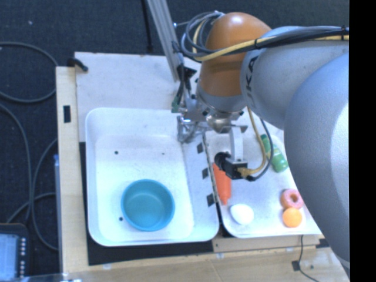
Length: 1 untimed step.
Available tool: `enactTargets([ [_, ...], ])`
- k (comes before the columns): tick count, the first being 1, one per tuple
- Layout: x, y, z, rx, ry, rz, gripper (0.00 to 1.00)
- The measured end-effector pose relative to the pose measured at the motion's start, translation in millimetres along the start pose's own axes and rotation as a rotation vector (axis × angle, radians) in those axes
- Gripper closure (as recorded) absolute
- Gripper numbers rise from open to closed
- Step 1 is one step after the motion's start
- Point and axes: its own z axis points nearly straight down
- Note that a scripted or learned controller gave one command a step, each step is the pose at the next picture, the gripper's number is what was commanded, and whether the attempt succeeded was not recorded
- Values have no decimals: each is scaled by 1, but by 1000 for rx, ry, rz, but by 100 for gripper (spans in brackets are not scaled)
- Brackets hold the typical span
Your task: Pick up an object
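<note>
1. The gripper (pixel 187 128) hangs over the far right corner of the left shallow white bin (pixel 92 157), close to the wall it shares with the right shallow white bin (pixel 264 232). I cannot tell whether it is spread or closed.
2. The round blue plastic bowl (pixel 147 204) sits upright in the near half of the left bin, well apart from the gripper. It is probably light, stiff and smooth, so pinching its rim wall looks best.
3. The orange carrot-shaped toy (pixel 222 184) lies along the right bin's left wall. It is likely light and firm. Grip it across the thick middle, though the wall crowds it.
4. The white egg-shaped piece (pixel 241 214), just beside the carrot's near end, looks round and slippery, so it is a poorer choice.
</note>
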Motion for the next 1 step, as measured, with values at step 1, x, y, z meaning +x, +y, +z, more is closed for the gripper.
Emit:
enactTargets([
  [1, -4, -1, 1, 3, -2, 5, 0],
])
